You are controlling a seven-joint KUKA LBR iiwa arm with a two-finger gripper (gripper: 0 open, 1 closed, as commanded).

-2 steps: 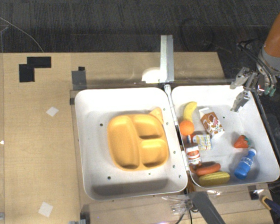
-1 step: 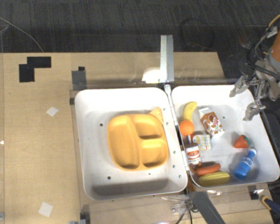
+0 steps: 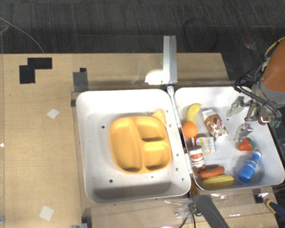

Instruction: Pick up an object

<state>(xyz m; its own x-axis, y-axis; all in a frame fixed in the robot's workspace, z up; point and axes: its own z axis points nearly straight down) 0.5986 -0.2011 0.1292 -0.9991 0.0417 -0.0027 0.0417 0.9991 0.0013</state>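
The arm reaches in over the right edge of the right bin, and its gripper hangs with its fingers spread, nothing between them. So this is the approach step: no object is taken yet, by my reading.

Plenty to choose from below. Just under the gripper, near the right wall, lies a small red piece with a green top, maybe a strawberry or a pepper. Nearer the front right corner lies a blue bottle, on its side and slanted. Toward the middle sits a brown-and-white packet; a banana lies near the back left of the bin, an orange against the left wall. Along the front edge, a sausage and a yellow piece lie side by side, touching.

The left bin carries a yellow divided tray.

The next move calls for a drop onto one item, likely the red piece or the packet, with the fingers straddling it. The red piece looks small and close to the wall, so there is little room to close.
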